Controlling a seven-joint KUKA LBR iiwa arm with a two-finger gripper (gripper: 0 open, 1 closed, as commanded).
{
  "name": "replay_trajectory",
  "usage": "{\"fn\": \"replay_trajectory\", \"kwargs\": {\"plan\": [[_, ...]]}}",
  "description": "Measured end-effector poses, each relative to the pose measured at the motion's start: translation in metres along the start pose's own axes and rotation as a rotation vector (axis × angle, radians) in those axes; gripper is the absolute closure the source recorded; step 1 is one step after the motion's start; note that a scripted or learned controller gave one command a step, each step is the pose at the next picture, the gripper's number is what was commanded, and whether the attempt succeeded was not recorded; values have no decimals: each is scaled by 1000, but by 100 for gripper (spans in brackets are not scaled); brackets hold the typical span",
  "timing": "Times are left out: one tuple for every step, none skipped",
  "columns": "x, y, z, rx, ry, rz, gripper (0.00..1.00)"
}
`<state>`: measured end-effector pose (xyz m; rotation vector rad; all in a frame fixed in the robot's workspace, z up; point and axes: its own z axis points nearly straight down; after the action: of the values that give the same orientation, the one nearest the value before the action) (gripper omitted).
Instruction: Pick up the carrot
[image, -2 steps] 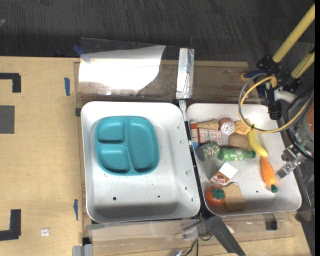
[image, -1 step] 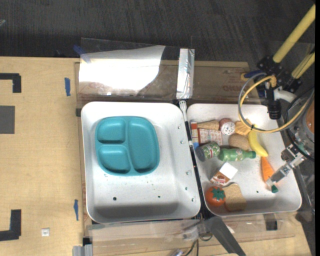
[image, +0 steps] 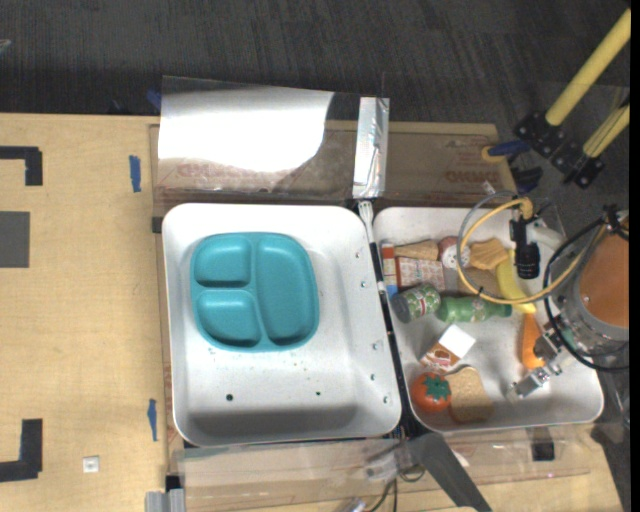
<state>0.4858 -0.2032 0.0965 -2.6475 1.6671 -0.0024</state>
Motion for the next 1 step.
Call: {"fn": "replay_trajectory", "kwargs": {"plan": [[-16,-4,8,-9,10,-273,0]]}}
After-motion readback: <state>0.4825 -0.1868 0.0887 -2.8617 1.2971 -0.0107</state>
